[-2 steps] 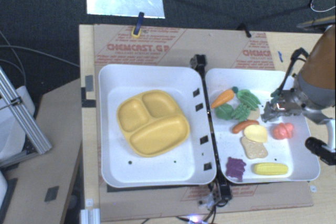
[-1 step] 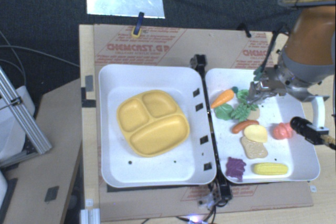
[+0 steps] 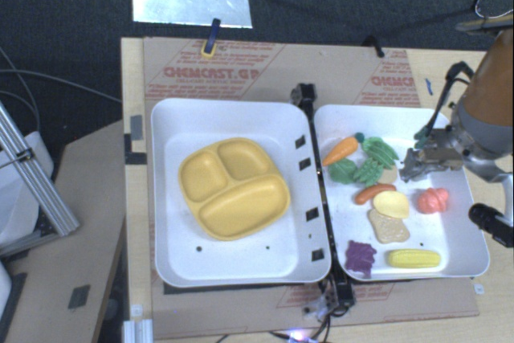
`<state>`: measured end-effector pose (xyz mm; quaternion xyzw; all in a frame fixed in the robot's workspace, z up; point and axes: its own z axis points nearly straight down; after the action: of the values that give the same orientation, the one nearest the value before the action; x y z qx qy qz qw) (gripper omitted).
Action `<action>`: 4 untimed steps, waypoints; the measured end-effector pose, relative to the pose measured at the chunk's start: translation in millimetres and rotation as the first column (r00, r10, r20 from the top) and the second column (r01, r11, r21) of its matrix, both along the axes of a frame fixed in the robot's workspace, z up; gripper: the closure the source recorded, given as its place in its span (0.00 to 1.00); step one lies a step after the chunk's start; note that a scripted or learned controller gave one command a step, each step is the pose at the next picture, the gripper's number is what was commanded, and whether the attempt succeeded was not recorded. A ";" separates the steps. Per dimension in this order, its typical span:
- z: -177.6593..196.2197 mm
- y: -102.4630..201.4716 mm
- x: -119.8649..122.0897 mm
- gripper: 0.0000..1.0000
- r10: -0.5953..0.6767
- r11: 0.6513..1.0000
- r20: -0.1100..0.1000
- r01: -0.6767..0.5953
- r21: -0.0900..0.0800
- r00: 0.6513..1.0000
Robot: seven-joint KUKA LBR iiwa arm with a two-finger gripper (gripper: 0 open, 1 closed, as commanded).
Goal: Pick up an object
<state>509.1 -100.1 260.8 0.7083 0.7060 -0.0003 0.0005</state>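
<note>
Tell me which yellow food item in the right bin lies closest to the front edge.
The corn cob, lying lengthwise by the front wall of the right bin. The other yellow piece sits further back, above the tan bread slice.

A divided plate (image 3: 233,187) sat in the left bin (image 3: 169,253). In the right bin (image 3: 474,253), a carrot (image 3: 342,149) lay behind a sausage (image 3: 373,193), with corn (image 3: 414,258) nearest the front.
</note>
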 end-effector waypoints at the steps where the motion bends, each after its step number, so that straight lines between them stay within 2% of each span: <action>1: 49.6 85.7 28.1 1.00 0.015 1.000 0.008 -0.015 0.001 1.000; 2: 32.5 186.2 -12.1 1.00 0.018 1.000 -0.001 -0.018 0.005 1.000; 3: 92.1 143.2 -21.6 1.00 0.002 1.000 0.009 -0.002 0.002 1.000; 4: 99.8 145.3 -21.0 1.00 0.011 1.000 0.006 -0.011 0.002 1.000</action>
<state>488.1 45.2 360.6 0.7045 0.7097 0.0024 0.0021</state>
